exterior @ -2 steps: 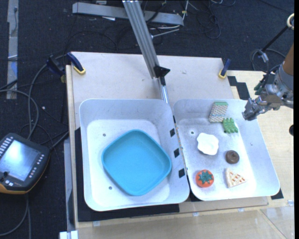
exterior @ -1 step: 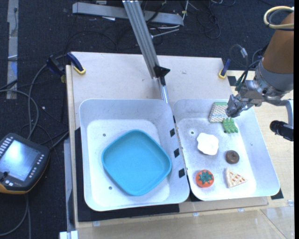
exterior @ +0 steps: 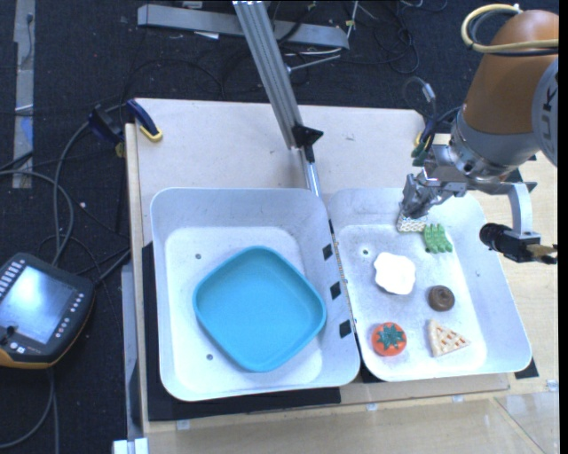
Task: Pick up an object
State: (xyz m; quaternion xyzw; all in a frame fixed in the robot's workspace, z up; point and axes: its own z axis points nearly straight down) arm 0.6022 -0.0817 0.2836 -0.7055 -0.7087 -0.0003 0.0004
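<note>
bench (exterior: 222,142) holds two bins | left bin (exterior: 169,222) has a big blue tray (exterior: 257,306) | right bin (exterior: 497,328) has small toys | gripper (exterior: 415,211) at upper right, down on a speckled piece (exterior: 408,225); cannot tell if it grips | green toy (exterior: 436,238) just beside

Bright, even light; soft shadows

**Grey arm, orange band**

Rounded orange band (exterior: 515,75) above a pale grey wrist housing (exterior: 497,146). Yellowish cable loop (exterior: 486,19) arching over the top of the orange section. Dark metal gripper (exterior: 417,206) below the wrist, blocky, with thin cables (exterior: 424,93) trailing alongside. White bracket (exterior: 519,206) carrying a small black unit (exterior: 508,239) off to one side.
</note>
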